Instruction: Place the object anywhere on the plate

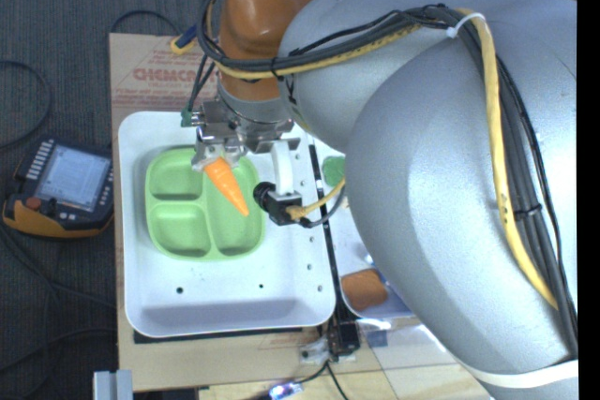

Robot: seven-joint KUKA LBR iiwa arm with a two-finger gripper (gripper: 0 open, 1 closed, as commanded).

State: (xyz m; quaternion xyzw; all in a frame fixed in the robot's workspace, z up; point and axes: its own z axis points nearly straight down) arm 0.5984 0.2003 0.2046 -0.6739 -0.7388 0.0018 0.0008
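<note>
Pincer [221, 156] directly above carrot [228, 185]

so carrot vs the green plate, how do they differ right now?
Colour: the carrot is orange; the plate is light green.
Shape: the carrot is a slim cone; the plate is a broad, rounded tray split into compartments.
Pose: the carrot lies at a slant, thick end up at the gripper; the plate sits flat in the left bin.
Shared: the same bin.
</note>
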